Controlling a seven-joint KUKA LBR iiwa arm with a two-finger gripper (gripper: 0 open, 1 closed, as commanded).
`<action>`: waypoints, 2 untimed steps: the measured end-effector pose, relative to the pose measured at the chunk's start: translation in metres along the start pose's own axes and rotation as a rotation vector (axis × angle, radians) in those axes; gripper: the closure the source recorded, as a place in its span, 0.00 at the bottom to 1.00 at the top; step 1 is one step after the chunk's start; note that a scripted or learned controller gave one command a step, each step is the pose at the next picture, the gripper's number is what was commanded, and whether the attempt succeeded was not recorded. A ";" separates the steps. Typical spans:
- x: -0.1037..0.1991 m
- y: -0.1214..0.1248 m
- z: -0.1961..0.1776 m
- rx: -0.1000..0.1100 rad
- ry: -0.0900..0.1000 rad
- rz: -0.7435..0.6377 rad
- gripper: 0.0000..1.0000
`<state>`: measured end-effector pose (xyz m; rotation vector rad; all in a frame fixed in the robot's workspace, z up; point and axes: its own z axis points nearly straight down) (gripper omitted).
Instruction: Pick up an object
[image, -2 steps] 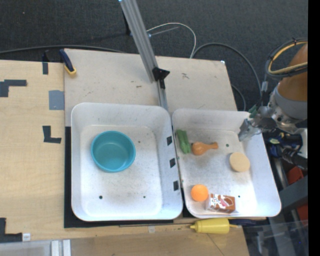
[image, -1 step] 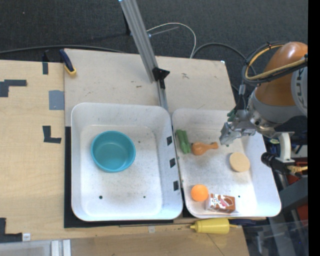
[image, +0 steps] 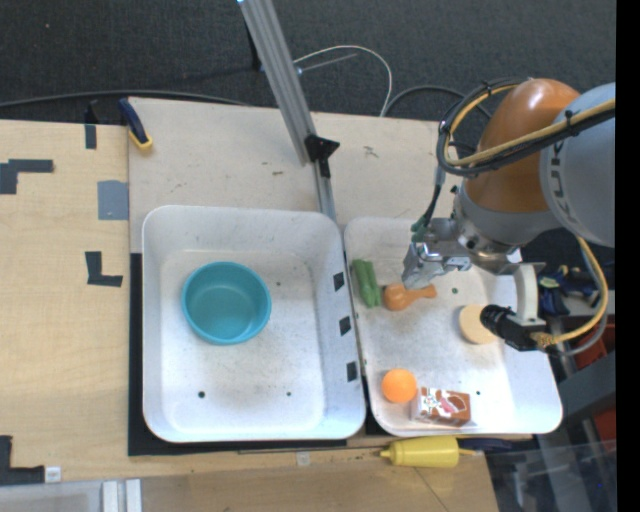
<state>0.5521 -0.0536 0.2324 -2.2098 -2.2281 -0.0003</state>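
Camera view, slanted down on two white bins side by side. Left bin (image: 160, 400) holding a teal bowl (image: 226, 302), well apart from everything else. Right bin (image: 540, 410) crowded with the likely targets: green piece (image: 365, 282) by the dividing wall, orange-brown pear-shaped toy (image: 407, 296) just beside it, orange ball (image: 399, 385) near the front, red-and-white packet (image: 444, 405) touching or nearly touching the ball, pale round disc (image: 474, 324) toward the right. Yellow object (image: 424, 453) lying outside on the bench at the front rim.

Small things scattered loose and mostly apart, probably so that a two-finger grab can close on one without dragging a neighbour; green piece and pear toy the exception, sitting close together.

Arm reaching in from the right, orange band high over the right bin, wrist bent downward. Gripper (image: 424, 268) low over the back of the right bin, right above the pear toy's stalk end. Fingers hard to read at this size: open or closed, cannot tell. Nothing visibly between them, so no hold to claim. Judged as the approach or closing step on the pear toy, nothing lifted yet.
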 end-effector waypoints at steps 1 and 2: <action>0.053 0.006 0.012 0.002 -0.001 0.001 1.00; 0.117 0.011 0.014 0.000 -0.001 0.000 1.00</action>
